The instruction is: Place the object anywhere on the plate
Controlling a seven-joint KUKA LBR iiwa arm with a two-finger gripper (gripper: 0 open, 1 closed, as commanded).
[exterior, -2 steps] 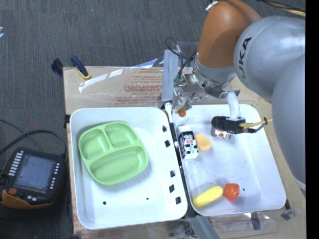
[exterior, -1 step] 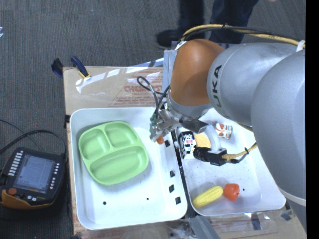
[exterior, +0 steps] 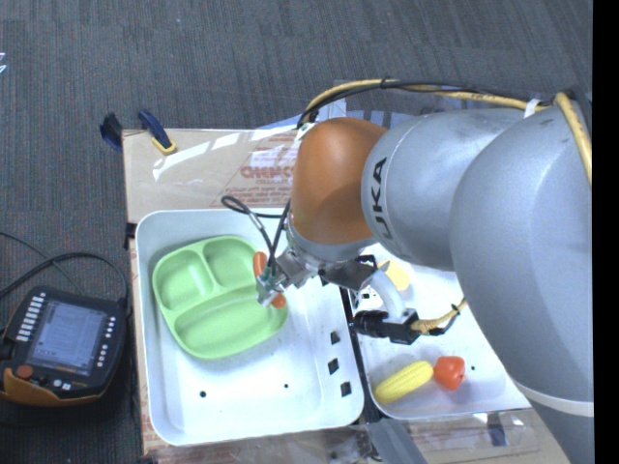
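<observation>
Fingers of the gripper [exterior: 269,288] are hanging at the right rim of the green plate [exterior: 215,298] in the left bin [exterior: 242,404], and I cannot tell if they are clenched. An orange object [exterior: 259,263] is showing right beside them, touching the plate edge. A yellow corn [exterior: 403,381] and a red pepper [exterior: 449,371] are lying in the right bin [exterior: 484,390].

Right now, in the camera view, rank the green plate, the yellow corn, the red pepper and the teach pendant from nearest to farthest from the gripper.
1. green plate, just left of the gripper, left bin
2. yellow corn, right bin, lower right
3. red pepper, beside the corn, farther right
4. teach pendant, on the floor, far left
</observation>
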